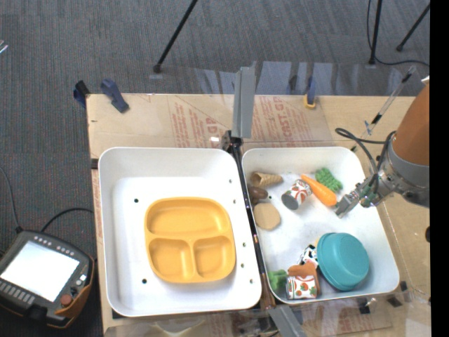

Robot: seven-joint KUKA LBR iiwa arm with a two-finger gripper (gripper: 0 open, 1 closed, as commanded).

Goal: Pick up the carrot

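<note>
In the right bin (365,161), the carrot (319,190) lies slantwise near the far wall, green top (327,180) toward the corner.

The gripper (349,204) hangs just beside its orange tip, nothing held. It should probably shift left over the carrot's middle and straddle its narrow width, avoiding the small can (295,194). Finger spread: cannot tell; the arm is cut off.

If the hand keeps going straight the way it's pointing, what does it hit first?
Probably the carrot: the hand points leftward toward its orange body, close by. Height above the bin is unclear, so it might pass over.
</note>
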